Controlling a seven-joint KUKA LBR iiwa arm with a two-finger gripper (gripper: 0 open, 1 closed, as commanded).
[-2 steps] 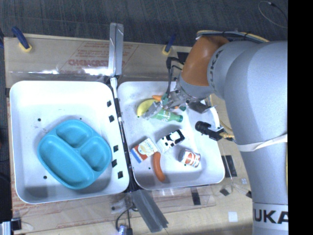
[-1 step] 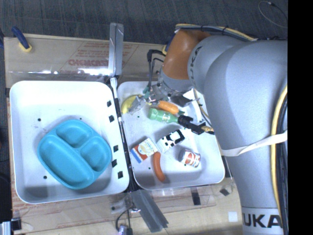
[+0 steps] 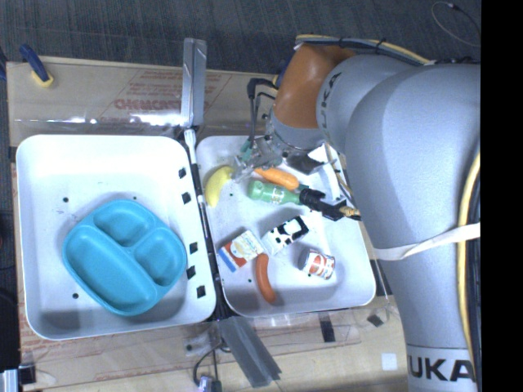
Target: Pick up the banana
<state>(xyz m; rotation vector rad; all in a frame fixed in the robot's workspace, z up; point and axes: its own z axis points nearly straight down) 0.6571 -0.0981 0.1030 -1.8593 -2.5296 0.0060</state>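
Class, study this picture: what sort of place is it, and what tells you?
Probably a robotics lab bench for pick-up trials: a KUKA arm reaches over two white bins, one holding toy food such as a banana.

Glossy plastic-looking banana (image 3: 216,183), smooth matt blue tray (image 3: 124,256) and white bins (image 3: 33,219), perhaps plastic too.

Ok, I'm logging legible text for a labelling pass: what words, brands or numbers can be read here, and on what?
"UKA", the visible part of a brand name cut off by the base's edge: on the arm's base.
Red printing on the cardboard sheet behind the bins: too faint to read.
Small carton and can labels: too small and blurred to read.
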